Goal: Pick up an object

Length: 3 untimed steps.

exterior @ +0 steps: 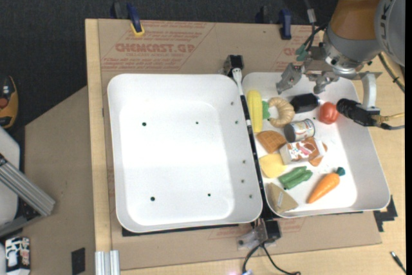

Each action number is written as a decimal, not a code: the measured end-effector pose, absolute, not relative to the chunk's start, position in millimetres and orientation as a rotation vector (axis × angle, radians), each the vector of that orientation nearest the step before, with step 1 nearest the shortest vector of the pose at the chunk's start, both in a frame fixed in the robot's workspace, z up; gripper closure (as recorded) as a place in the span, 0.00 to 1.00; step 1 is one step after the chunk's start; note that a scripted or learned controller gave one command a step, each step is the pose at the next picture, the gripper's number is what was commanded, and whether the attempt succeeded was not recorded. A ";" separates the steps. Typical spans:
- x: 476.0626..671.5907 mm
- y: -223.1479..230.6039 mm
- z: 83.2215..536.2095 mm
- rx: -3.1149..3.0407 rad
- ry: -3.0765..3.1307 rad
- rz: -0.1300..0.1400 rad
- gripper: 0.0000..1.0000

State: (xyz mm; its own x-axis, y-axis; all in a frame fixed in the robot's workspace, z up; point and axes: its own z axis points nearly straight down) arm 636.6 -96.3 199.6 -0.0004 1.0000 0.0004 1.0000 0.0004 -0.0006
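The jaws [306, 76] hang spread apart with nothing between them, poised over the back end of the right bin [370, 167], just above a tan ring-shaped pastry [281, 111] and a small black piece [303, 101] beside it. That looks like the start of a reach down, judging by how close they sit to the pile. Everything worth picking lies in that same bin: a corn cob [255, 110] along its left wall, a tomato [328, 112] to the pastry's right, a tin can [299, 131] just in front of it, a carrot [324, 185] near the front rim. They crowd together, so a clean grab may be awkward. The left bin [129, 138] sits alongside on the counter [96, 113].
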 end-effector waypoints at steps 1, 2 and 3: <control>667.9 -1.5 184.2 -2.213 -2.232 -0.006 0.00; 628.5 -55.0 185.0 -2.225 -2.214 0.006 0.00; 665.9 2.2 185.1 -2.216 -2.230 -0.007 0.00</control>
State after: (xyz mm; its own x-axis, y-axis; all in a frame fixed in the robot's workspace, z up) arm 665.9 2.2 185.1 -0.0060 1.0000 0.0012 1.0000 0.0060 0.0046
